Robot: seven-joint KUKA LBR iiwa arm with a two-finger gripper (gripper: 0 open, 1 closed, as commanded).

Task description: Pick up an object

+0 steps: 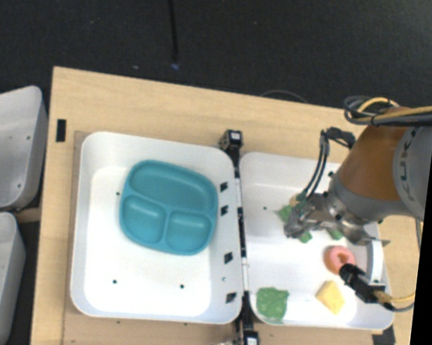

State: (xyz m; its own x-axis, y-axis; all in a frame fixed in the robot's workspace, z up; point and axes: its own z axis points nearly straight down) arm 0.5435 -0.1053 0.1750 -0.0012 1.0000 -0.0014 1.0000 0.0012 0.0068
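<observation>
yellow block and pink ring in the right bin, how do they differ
The yellow wedge-shaped block is angular and solid; the pink ring-shaped piece is rounded with a hollow centre. The yellow block lies nearer the bin's front edge; the pink ring sits farther back, closer to the gripper. Both are small, lie loose in the right white bin, and neither is held.

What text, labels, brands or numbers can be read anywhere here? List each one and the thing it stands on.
None: no word, number, brand or sign can be read.
The teal divided tray in the left bin is plain.
The right bin, green piece, yellow piece and pink piece carry no print.
The black clips on the bins' divider are too small to tell.
</observation>
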